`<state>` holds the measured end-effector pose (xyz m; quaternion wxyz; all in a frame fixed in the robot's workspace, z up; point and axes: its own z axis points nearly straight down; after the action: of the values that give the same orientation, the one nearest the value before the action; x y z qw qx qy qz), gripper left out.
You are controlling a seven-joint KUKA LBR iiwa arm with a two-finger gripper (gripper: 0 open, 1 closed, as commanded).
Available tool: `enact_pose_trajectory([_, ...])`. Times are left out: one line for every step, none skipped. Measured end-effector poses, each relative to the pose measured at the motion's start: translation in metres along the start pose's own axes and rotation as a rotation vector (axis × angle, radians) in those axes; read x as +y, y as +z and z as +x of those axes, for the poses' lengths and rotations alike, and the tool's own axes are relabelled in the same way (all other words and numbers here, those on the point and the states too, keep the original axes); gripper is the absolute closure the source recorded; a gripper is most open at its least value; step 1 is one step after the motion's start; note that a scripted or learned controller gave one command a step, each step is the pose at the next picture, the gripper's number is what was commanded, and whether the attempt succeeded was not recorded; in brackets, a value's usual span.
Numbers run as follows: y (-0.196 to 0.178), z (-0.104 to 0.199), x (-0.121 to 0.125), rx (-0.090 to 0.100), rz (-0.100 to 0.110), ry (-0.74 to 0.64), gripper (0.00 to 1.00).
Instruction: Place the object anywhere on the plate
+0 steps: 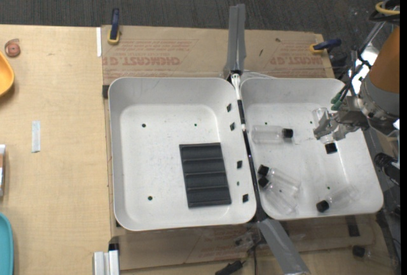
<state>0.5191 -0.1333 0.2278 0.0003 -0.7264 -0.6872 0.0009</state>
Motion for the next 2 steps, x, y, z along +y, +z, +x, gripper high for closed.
enact_pose_trajectory([0.038,0.104,0.005,-0.001,0.004,0.2,1.0])
enact_pose_trajectory([0.038,0.178,0.037,-0.002,0.003,0.231,1.0])
